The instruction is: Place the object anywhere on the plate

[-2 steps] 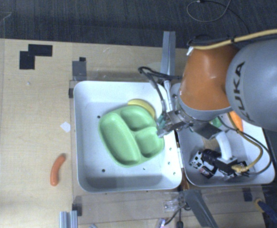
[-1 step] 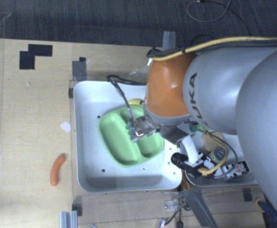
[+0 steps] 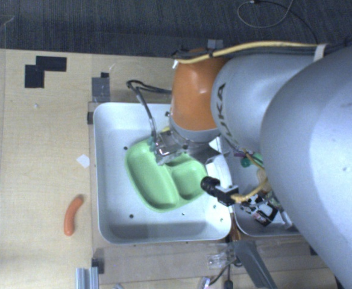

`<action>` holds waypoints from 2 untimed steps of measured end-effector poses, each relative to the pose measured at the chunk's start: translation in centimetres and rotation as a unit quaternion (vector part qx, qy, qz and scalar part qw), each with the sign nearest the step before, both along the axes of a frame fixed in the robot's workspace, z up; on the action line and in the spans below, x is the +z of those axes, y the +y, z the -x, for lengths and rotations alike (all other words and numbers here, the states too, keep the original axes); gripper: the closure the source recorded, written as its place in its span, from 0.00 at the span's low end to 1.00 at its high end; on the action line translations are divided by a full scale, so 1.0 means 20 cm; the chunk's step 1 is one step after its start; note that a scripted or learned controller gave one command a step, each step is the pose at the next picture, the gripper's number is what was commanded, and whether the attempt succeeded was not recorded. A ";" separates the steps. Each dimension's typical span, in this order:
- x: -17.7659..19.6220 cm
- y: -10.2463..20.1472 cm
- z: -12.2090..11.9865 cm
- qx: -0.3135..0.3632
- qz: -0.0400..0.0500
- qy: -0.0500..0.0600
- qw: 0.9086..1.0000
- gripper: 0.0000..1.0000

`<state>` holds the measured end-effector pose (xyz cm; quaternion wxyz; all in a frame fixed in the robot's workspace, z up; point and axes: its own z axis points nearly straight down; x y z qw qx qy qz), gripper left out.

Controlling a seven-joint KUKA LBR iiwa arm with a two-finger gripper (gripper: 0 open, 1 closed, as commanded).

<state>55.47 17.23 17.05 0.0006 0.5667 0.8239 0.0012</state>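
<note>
Gripper [image 3: 170,151] sits low over the one green plate [image 3: 155,182], near its upper rim; whether it grasps anything I cannot tell. One orange sausage-shaped object [image 3: 73,215] lies on the wooden bench [image 3: 37,161], left of the left white bin [image 3: 113,221] and well apart from the plate. A second bin's rim [image 3: 248,229] shows beneath the arm

Pretty evenly lit overall, soft overhead light, nothing harsh. The white bin [image 3: 103,179] is bright, close to blown out along its left wall, with only faint shadow under the green plate [image 3: 158,179]. The grey arm [image 3: 302,137] right of the bin looms big and soft, slightly out of focus. Whole frame's a bit grainy and low-res, and the carpet above the bin goes dim.
</note>
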 end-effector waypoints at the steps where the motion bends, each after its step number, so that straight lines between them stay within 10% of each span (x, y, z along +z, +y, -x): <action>1: 0.07 -0.37 0.23 -0.040 0.000 0.000 0.999 1.00; 2: 0.07 -0.37 0.23 -0.040 0.000 0.000 0.999 0.00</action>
